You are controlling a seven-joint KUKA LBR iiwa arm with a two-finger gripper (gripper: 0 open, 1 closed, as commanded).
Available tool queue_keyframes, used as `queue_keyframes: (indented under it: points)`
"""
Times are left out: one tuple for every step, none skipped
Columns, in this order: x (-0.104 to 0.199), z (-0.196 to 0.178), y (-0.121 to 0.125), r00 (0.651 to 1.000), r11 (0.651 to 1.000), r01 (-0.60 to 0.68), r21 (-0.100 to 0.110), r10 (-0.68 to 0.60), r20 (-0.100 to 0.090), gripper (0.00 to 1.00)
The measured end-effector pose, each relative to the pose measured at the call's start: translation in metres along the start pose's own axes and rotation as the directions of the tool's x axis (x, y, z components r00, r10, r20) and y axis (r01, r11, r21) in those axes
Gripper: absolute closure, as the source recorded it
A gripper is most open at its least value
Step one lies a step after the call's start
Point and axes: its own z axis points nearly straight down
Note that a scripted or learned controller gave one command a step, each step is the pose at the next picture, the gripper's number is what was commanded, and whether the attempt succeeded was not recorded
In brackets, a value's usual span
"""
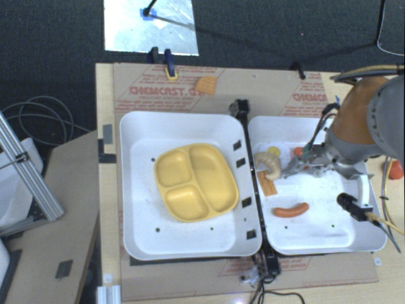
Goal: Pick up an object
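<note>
The right bin (316,236) holds several small items. A reddish sausage (290,210) lies near its middle. A tan curled piece (269,162) and an orange wafer (267,184) lie by its left wall. A small yellow piece (273,151) and a small red piece (297,151) sit further back. My gripper (296,165) is low in this bin, pointing left, just right of the tan piece and close under the red piece. The grey arm (364,122) reaches in from the right. I see nothing held.
The left bin (142,233) carries a yellow divided plate (195,182). A black hinge strip (243,163) separates the bins. A tan cracker (205,85) and a yellow clamp (169,68) sit on the cardboard behind. Cables (373,217) trail at the right bin's right side.
</note>
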Motion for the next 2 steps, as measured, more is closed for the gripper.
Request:
queue_keyframes:
  points:
    - [-0.011, 0.0, 0.047, 1.0, 1.0, 0.001, 0.001, -0.001, -0.001, 0.0]
    - [-0.011, -0.01, 0.046, 1.0, 1.0, 0.003, 0.002, -0.003, -0.001, 1.0]
